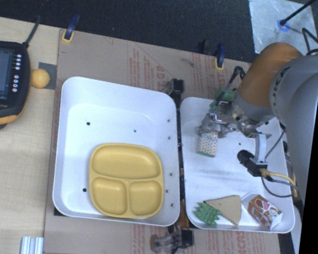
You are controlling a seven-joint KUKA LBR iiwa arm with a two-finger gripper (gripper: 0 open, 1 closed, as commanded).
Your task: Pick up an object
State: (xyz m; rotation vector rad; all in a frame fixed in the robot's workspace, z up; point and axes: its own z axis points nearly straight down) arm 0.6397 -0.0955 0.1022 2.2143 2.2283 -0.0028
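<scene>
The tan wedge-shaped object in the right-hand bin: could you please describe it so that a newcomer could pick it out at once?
Start at the right bin, the one the arm reaches over, and look along its near edge. There the tan wedge lies flat between a green toothed piece on its left and a small red and white carton on its right. Its plain tan, triangular shape sets it apart.
</scene>
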